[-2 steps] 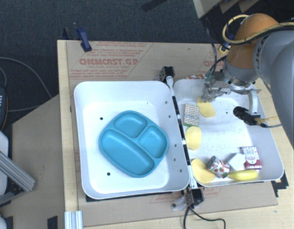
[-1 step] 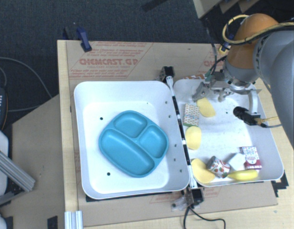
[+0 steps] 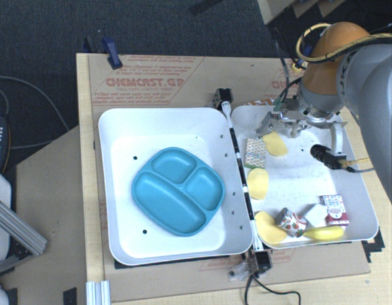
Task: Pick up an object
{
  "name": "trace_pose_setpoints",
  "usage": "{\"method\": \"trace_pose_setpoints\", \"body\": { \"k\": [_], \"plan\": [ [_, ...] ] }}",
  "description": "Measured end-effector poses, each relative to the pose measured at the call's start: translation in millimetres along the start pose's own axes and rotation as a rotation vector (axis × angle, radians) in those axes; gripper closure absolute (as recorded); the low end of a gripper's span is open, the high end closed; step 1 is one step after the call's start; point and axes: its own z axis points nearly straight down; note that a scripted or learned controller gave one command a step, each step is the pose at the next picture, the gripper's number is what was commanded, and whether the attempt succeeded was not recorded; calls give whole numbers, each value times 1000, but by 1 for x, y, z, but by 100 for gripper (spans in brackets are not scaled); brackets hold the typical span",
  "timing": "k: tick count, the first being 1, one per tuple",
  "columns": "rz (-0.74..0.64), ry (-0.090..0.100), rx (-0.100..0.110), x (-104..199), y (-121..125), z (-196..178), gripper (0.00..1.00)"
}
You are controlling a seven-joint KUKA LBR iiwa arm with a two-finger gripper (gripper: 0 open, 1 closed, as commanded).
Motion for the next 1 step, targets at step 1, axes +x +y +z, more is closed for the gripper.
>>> {"method": "trace_pose_setpoints", "body": {
  "k": [1],
  "plan": [
    [0,-1,-3,0,1,-11,100]
  ]
}}
